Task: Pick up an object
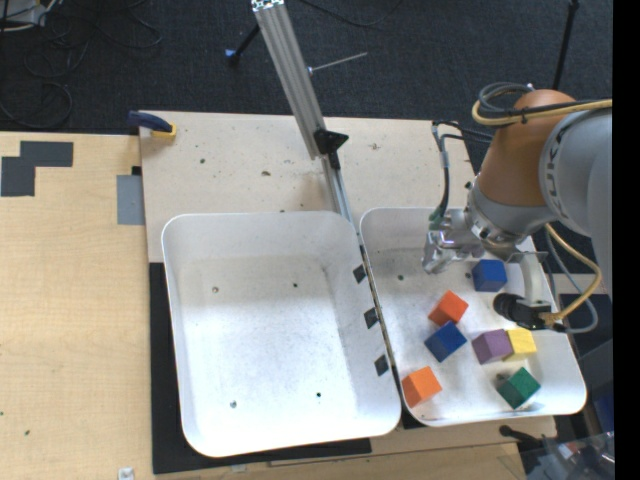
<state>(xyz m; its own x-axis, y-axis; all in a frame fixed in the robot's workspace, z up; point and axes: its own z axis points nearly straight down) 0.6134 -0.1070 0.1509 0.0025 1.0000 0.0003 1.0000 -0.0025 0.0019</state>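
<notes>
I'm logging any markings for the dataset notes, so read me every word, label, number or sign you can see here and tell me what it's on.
No readable text, brand, number or sign.
Slanted metal rail: a black-and-white checker patch on its top end, a pattern, not writing.
Coloured blocks in the right bin: plain faces.
Left bin: dark specks only.

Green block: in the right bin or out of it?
In. The green block lies on the right bin's floor near its front rim, apart from the claw.
</notes>
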